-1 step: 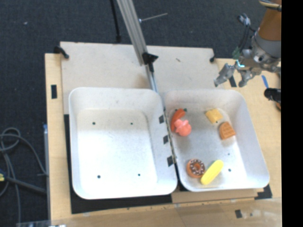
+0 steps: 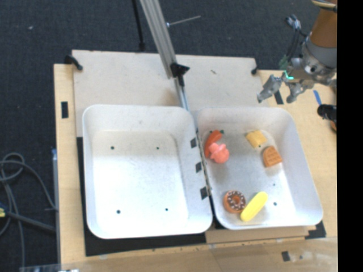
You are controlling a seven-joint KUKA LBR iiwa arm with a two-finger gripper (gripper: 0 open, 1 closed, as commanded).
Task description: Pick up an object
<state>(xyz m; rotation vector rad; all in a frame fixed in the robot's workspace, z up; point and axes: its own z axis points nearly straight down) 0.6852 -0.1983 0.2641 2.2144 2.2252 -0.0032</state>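
The right bin (image 2: 300,169) holds a pink-orange toy (image 2: 215,147) near its left wall, a small yellow block (image 2: 256,138), an orange-brown waffle-like piece (image 2: 271,156), a chocolate donut (image 2: 233,200) and a yellow banana-like piece (image 2: 253,205) at the front. My gripper (image 2: 278,92) hangs above the back right corner of that bin, over the bench, its two fingers spread apart with nothing between them. It is well clear of all the objects.
The left bin (image 2: 102,208) lies beside the right one, sharing a middle edge. A slanted metal pole (image 2: 160,30) rises behind the bins. Cables lie on the dark floor at the left.
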